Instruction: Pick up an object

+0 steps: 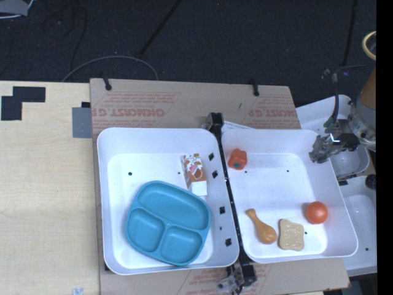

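While the tool (323, 147), its grip unreadable, hovers at the rim, a round red-orange tomato (316, 212) lies nearby.

A cardboard sheet (184, 106) lies under both bins, with black cables (110, 60) trailing behind it.

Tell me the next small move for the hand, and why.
Probably swing the hand left and down over the tomato. It sits at the right bin's right edge, away from every object, and the tomato lies nearest with bare floor around it.
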Robot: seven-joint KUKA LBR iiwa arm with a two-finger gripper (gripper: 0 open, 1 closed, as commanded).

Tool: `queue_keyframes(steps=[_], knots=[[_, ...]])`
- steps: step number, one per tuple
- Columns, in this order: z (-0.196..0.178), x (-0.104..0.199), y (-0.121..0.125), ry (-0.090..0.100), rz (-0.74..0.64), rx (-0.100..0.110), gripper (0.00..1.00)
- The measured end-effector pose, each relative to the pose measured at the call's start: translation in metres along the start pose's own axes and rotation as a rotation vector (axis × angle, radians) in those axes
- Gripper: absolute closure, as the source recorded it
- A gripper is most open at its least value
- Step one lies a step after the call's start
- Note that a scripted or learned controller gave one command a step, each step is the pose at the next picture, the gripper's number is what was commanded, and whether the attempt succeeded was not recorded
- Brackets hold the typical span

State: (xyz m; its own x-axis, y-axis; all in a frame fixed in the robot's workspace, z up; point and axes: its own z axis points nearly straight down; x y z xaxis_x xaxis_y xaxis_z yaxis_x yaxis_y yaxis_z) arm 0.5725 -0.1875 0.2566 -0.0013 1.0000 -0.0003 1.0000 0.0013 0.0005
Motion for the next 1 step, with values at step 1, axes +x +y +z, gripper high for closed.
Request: queue_keyframes(steps=[1], knots=[[0.0094,0.0613,-0.0060,0.003,-0.003,0.005,1.00]])
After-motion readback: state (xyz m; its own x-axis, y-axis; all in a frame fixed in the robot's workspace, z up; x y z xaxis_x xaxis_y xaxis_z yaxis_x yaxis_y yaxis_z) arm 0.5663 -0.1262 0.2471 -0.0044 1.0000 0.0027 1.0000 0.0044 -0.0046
